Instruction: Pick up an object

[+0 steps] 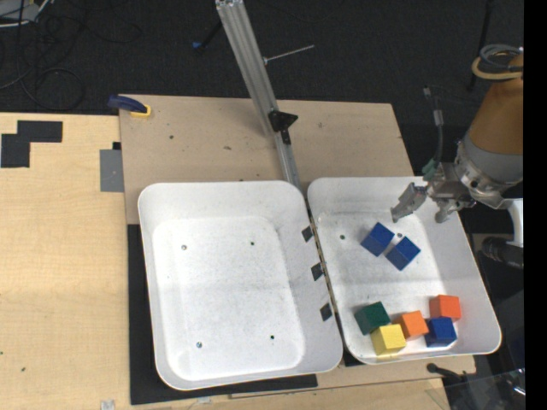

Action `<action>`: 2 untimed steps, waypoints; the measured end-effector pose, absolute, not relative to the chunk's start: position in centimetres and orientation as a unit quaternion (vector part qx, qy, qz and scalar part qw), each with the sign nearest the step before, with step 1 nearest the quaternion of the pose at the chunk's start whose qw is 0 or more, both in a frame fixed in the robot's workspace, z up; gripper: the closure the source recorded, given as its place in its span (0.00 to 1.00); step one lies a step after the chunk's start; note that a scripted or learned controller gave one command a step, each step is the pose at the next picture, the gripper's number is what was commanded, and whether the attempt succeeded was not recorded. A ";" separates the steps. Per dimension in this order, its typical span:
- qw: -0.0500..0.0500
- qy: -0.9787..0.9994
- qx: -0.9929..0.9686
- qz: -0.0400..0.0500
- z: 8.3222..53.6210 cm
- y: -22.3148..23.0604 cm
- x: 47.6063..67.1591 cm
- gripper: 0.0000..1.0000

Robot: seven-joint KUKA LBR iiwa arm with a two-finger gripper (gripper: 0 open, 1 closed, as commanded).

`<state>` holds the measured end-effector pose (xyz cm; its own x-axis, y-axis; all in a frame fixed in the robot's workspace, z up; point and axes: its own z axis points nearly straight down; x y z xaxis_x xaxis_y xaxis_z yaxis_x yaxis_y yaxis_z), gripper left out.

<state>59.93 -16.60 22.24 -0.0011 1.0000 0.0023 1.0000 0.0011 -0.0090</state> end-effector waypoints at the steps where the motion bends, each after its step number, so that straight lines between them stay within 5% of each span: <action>1: 0.003 -0.708 -0.707 0.002 17.7 -16.1 60.2 0.00; 2: 0.003 -0.707 -0.707 0.002 13.2 -15.9 59.7 0.00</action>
